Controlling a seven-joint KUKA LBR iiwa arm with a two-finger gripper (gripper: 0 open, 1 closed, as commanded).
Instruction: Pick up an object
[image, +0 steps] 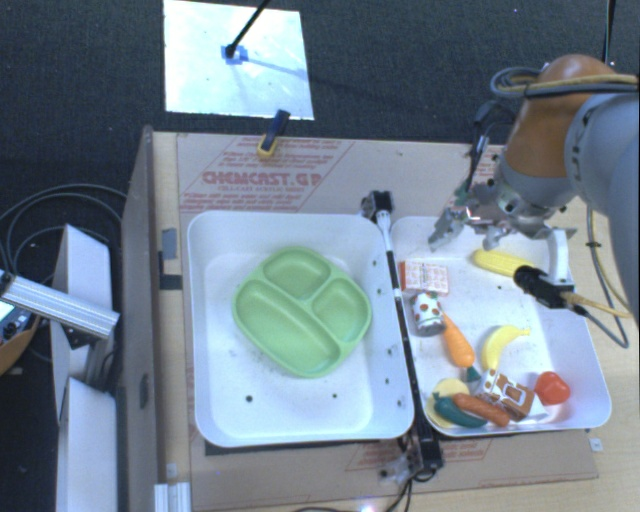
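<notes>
Camera view: the gripper (466, 226) hangs over the far edge of the right bin (590, 345), near its upper left corner.

Whether it is open or closed cannot be told from this angle, and nothing shows in its grasp. The toys lie loose in the right bin: a corn cob (502, 263) just beside the arm's wrist, a red-and-white packet (425, 277), a small can (428, 311), a carrot (458, 343), a banana (503, 343) and a tomato (552, 387) (a few more pieces crowd the near corner). The left bin (215, 290) carries a green divided plate (301, 311). Both bins sit on the counter (300, 170).
</notes>
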